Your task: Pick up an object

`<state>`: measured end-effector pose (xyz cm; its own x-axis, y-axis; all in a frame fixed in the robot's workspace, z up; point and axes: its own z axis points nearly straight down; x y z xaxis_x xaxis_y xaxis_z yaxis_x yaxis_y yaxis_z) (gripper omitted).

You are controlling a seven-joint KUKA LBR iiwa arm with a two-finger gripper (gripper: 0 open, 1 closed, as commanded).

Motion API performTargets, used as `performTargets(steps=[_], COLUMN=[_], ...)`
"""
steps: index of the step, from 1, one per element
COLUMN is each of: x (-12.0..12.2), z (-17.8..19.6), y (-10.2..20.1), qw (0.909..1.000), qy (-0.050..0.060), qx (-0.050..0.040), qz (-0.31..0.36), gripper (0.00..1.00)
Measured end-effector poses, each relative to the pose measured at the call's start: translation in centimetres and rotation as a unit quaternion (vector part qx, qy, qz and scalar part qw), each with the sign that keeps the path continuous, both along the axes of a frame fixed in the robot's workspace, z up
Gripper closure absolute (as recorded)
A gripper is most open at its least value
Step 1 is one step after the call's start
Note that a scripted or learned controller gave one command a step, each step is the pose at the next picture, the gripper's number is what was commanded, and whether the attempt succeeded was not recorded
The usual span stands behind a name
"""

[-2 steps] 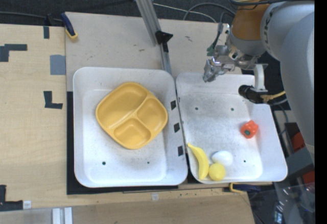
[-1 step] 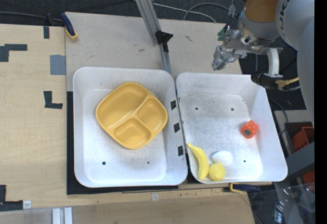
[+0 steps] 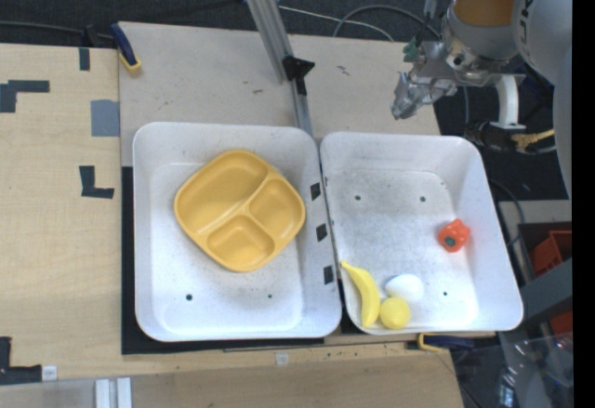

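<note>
My gripper (image 3: 406, 106) hangs above the bench just beyond the far rim of the right bin (image 3: 483, 183), with nothing visible between its fingers. In that bin a small red-orange object (image 3: 453, 235) lies near the right wall. A yellow banana (image 3: 363, 292), a white egg-shaped object (image 3: 404, 286) and a yellow lemon-like ball (image 3: 395, 312) cluster at the front edge. All of these lie well below and apart from the gripper.
The left bin (image 3: 149, 239) holds a yellow divided plate (image 3: 240, 210). A slanted metal pole (image 3: 265, 6) rises behind the bins, ending at a black clamp near the divider. Cables trail on the bench at the back right.
</note>
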<state>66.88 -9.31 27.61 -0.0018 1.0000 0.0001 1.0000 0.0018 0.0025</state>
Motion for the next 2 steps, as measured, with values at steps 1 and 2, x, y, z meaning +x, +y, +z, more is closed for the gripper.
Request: performTargets(steps=[1,2], x=[-1.3,-3.0], z=[-1.7,-2.7], y=[4.5,10.5], qw=[1.0000,1.0000], qy=[0.003,0.003], qx=[0.0002,0.0007], qz=[0.001,0.003], gripper=[1.00,1.00])
